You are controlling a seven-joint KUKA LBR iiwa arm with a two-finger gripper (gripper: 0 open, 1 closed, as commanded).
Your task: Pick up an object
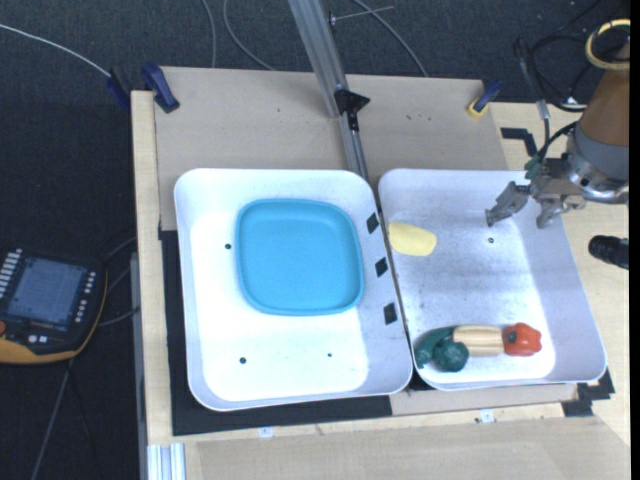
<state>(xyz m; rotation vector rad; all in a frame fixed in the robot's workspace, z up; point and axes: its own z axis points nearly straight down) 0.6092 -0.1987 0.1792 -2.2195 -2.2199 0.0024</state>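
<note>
In the right bin (470, 288) a pale yellow lump (411, 239) lies near the left wall. Along the front wall sit a dark green piece (442, 352), a tan roll (478, 341) and a red piece (521, 339), close together in a row. My gripper (526, 208) hangs over the bin's back right corner, its two fingers spread apart with nothing between them. It stands well apart from every object.
The left bin (205, 298) holds a turquoise square plate (299, 256). A metal pole (320, 38) slants down to the divider between the bins. Blue and yellow clamps sit at the bench's back corners. A handheld pendant (45, 303) lies on the floor at left.
</note>
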